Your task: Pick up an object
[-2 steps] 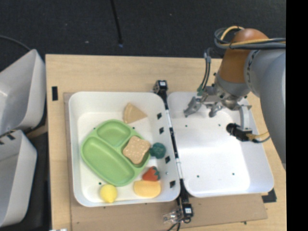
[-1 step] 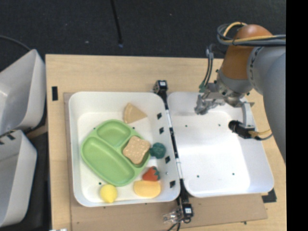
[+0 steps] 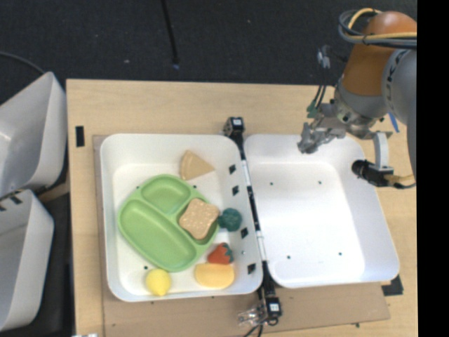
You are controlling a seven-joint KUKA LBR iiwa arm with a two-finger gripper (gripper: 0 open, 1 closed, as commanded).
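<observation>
No object has been picked up: the gripper (image 3: pixel 309 143) is poised at the far edge of the right bin (image 3: pixel 330 258), its state indeterminable, while the toy food and green tray (image 3: pixel 156 232) lie untouched in the left bin (image 3: pixel 112 188).

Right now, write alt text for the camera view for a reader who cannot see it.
A grey and orange robot arm holds its tool over the far edge of the right bin. The left bin holds a green divided tray with a bread slice on it, plus a wedge, a lemon and other toy foods.
</observation>
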